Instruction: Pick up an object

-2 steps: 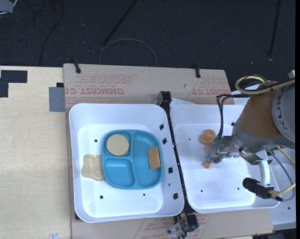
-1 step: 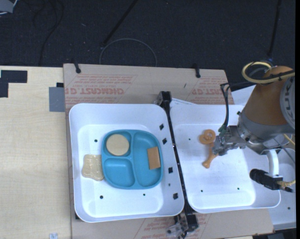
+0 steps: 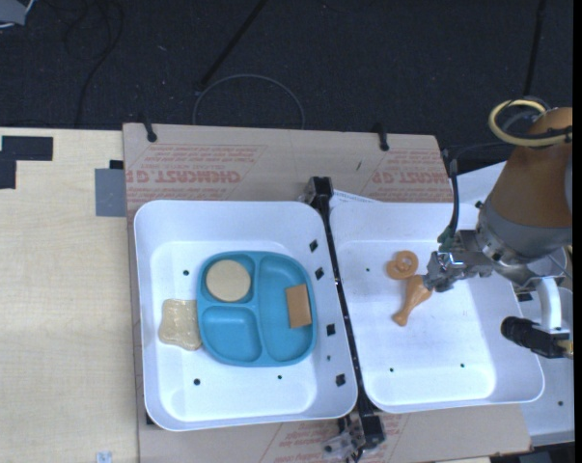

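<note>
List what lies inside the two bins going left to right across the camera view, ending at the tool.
Beige sponge-like piece → round cracker on the blue tray → brown block on the same tray → orange ring and orange stick, roughly level in the right bin → tool.

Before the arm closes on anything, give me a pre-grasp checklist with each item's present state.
1. Target in reach: the orange wooden piece lies in the right bin, next to the gripper. Ok.
2. Gripper lined up over the piece: it sits at the piece's right side, not clearly over it. Cannot tell.
3. Gripper finger state: cannot tell.
4. Space around the target: nothing else lies close to it in that bin. Ok.
5. Left bin contents out of the way: blue tray and its pieces sit apart. Ok.
</note>
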Motion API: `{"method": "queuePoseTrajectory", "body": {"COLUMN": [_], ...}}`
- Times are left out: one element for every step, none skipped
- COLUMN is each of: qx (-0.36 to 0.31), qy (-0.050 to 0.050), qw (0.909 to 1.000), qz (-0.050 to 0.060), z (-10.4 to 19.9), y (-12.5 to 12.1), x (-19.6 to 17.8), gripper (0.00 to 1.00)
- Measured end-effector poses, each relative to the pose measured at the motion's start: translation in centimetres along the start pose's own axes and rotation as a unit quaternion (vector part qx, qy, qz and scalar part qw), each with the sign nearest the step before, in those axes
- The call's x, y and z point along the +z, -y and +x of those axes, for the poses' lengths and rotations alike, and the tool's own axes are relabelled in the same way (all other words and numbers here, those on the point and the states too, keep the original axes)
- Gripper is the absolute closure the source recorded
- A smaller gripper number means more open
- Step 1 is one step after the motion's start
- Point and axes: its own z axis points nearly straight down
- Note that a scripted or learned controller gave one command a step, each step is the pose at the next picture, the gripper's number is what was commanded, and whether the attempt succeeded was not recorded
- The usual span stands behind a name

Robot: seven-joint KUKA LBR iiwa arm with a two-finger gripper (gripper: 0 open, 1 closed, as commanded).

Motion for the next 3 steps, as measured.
{"method": "queuePoseTrajectory", "body": {"qx": [0.000,-0.002,-0.001], "qy": [0.000,-0.001,-0.001], "qw": [1.0000,1.0000,1.0000], "qz": [-0.001,0.001,0.002], "z": [-0.1,5.3,10.1], "y": [-0.1,-2.0,-1.8], "x": [-4.9,-4.6,-4.0], "gripper": [1.00,1.00,1.00]}}
